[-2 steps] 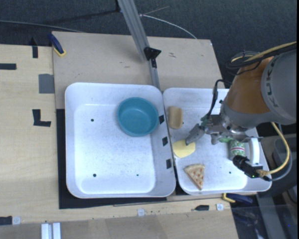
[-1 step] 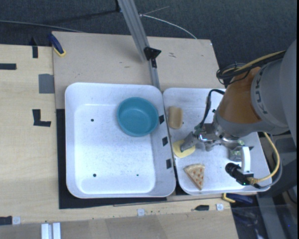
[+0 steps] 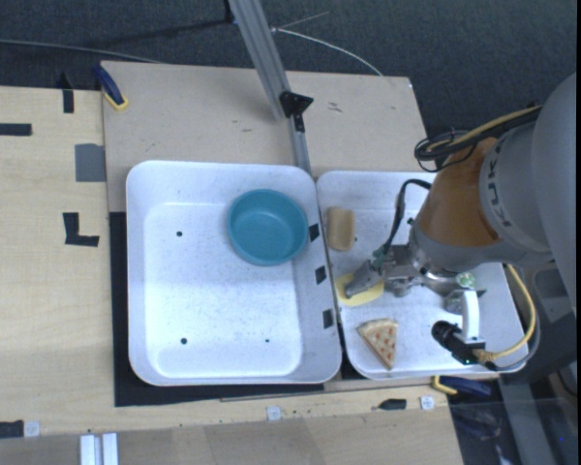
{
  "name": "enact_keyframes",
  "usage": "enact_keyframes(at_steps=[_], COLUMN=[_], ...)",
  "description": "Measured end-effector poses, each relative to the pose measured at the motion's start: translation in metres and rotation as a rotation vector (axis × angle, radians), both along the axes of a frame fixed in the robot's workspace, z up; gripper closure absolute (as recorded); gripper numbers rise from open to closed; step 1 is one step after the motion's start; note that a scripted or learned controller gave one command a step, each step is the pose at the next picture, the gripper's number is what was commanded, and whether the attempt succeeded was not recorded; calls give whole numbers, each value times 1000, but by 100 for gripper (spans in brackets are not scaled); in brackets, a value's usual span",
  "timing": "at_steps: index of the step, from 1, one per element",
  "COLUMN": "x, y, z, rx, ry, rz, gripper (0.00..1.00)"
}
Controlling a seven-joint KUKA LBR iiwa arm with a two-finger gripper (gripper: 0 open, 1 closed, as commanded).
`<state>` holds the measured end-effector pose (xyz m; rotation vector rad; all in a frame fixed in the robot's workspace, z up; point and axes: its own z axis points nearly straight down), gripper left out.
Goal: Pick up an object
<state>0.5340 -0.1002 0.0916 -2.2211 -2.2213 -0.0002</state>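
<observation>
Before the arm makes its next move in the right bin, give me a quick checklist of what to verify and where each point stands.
1. Hand is inside the right bin: ok.
2. Hand is over a target: ok, it sits at the yellow piece near the bin's left wall.
3. Yellow piece is between the fingers: cannot tell, the hand covers part of it.
4. Pizza slice is apart from the hand: ok, it lies nearer the front edge.
5. Tan block is apart from the hand: ok, it lies farther back.
6. Blue bowl is out of the way: ok, it sits in the left bin.
</observation>
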Motion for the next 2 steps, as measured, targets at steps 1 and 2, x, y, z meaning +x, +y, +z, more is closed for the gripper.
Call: enact_keyframes(at_steps=[1, 2], x=[1, 1], y=[1, 0], z=[11, 53], rx=[0, -1], ry=[-3, -1], rz=[2, 1], gripper=[100, 100])
